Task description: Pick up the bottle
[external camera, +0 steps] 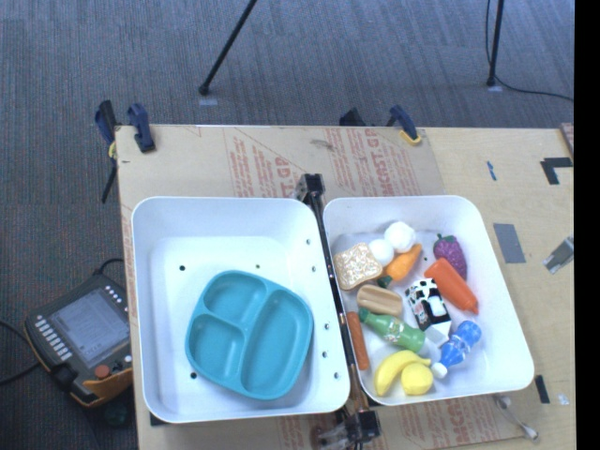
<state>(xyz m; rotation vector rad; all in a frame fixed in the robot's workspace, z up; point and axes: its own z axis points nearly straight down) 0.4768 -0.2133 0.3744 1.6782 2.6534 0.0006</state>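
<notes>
The bottle (393, 327), green, lies on its side in the right bin (502, 322), its long axis running from ten o'clock to four o'clock, cap apparently toward four. A hot dog bun (379, 299) touches it at twelve, a banana (397, 367) crowds six, a carrot stick (358, 339) lies at nine. How my end effector stands I cannot tell.

We take this for a robotics lab: a plywood bench (281, 157) clamped at its far edge (141, 127), two white bins (150, 251) fixed side by side, tripod legs (230, 40) on grey carpet (75, 54), and a teach pendant (80, 340) lying on the floor at left.
</notes>
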